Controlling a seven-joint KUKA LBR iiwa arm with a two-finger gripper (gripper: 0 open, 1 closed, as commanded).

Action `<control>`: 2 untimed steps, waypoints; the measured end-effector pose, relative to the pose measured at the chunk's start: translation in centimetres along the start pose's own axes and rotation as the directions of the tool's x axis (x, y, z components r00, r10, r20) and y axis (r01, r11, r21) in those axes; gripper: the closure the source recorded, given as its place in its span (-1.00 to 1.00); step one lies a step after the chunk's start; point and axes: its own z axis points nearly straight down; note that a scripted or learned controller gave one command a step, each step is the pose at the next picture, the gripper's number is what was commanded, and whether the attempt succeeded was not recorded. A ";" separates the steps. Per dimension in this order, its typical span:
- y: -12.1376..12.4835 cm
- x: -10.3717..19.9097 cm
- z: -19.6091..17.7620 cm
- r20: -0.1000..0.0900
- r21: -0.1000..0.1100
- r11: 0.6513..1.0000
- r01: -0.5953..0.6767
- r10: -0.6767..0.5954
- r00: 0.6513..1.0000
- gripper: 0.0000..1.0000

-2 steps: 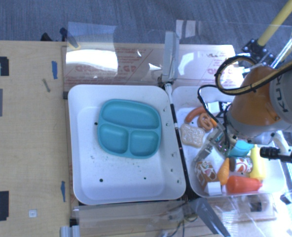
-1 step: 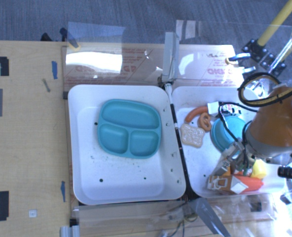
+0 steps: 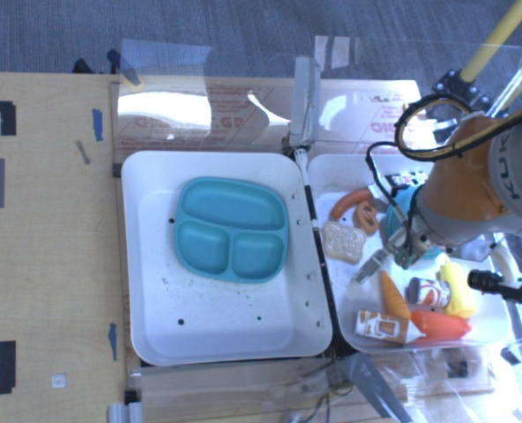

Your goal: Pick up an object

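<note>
My gripper (image 3: 369, 270) hangs low over the right bin (image 3: 360, 167), its tip pointing left. The tip sits just below a pale cracker-like piece (image 3: 343, 242) and just above an orange carrot (image 3: 394, 295). I see nothing held in it. Around it lie a sausage (image 3: 349, 203), an orange ring (image 3: 368, 218), a small can (image 3: 426, 293), a yellow banana (image 3: 458, 289), a red pepper (image 3: 440, 326) and a small carton (image 3: 381, 326). The orange-banded wrist (image 3: 459, 183) hides the bin's right middle.
The left bin (image 3: 146, 263) holds a teal divided plate (image 3: 231, 228). A grey divider (image 3: 312, 227) runs between the two bins. Black cables (image 3: 420, 130) loop above the wrist. A tan board (image 3: 45, 236) lies left of the bins.
</note>
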 end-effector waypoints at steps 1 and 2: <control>6.9 -6.9 -0.1 -0.047 0.046 0.998 -0.031 0.033 0.998 -1.00; 6.8 -7.6 -1.2 -0.015 0.036 0.999 -0.031 0.032 0.999 1.00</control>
